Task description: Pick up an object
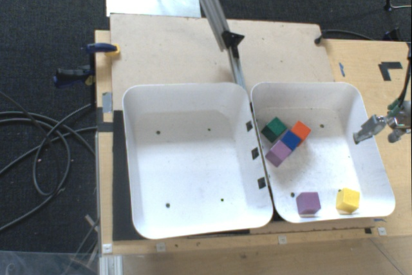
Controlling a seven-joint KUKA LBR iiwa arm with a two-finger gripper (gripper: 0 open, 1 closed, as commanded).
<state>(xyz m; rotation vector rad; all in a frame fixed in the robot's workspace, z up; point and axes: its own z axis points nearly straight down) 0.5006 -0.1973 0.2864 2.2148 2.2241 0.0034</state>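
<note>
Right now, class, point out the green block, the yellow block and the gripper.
green block (275,128), camera view, on its top face.
yellow block (347,199), camera view, on its top face.
gripper (364,132), camera view, on its tip over the right bin's rim.

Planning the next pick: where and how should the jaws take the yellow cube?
Come straight down on the yellow cube, gripping its two side faces. It sits apart from the purple cube, but close to the right bin's front wall.

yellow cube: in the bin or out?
In. The yellow cube sits on the floor of the right bin, near its front right corner, beside the purple cube.
</note>
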